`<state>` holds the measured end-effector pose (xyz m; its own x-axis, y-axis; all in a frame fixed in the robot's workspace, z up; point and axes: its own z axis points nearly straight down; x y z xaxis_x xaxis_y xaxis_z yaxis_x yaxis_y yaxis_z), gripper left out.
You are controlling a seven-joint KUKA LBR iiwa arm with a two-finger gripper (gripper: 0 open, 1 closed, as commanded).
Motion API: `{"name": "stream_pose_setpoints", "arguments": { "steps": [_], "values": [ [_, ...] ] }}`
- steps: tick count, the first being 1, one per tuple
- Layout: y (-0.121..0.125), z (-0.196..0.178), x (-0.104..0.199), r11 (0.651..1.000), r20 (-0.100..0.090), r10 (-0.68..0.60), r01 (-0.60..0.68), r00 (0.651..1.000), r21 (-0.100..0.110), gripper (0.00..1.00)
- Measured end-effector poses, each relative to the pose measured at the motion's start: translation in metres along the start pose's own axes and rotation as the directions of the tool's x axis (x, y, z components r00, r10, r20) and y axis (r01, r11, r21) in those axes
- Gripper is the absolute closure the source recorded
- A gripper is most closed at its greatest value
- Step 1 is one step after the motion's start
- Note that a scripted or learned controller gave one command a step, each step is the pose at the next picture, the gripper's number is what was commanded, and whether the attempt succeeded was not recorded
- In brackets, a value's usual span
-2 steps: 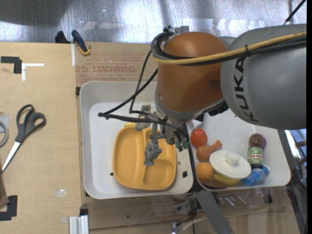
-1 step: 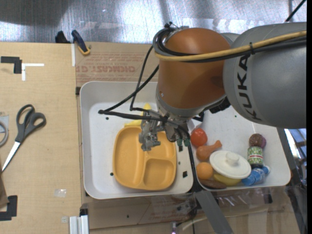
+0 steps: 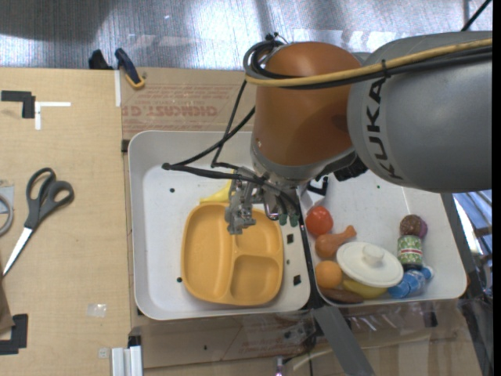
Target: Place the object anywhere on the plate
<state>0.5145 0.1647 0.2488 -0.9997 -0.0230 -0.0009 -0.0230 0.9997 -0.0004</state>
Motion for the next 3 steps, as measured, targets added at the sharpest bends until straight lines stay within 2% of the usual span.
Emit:
{"name": "stream_pose_setpoints", "arguments": {
  "steps": [3],
  "values": [
    [0.000, -0.027, -0.004, 1.000, 0.008, -0.004, 0.004, 1.000, 0.001, 1.00]
  ]
}}
